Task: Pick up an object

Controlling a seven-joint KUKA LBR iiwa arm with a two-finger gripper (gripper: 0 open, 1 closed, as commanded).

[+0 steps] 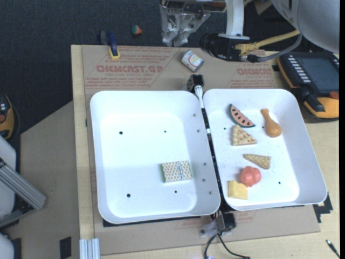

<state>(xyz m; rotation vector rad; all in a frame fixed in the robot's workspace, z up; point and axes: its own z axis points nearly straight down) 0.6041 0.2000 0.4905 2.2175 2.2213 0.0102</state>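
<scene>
My gripper (180,34) hangs high beyond the far edge of the bench, behind both bins, open with nothing between its fingers. The left bin (108,144) holds one pale patterned block (176,171) near its front right. In the right bin (302,144) lie a watermelon slice (241,116), a tan drumstick (270,123), a waffle-like triangle (243,136), a tan wedge (257,160), a red lump (249,176) and a yellow block (237,190). The red lump and the yellow block touch each other.
A small white wrapped item (192,60) lies on the board behind the bins, just below the gripper. A blue and yellow clamp (112,45) stands at the board's far left corner. Cables (242,47) and an orange-edged pendant (315,77) sit at the back right.
</scene>
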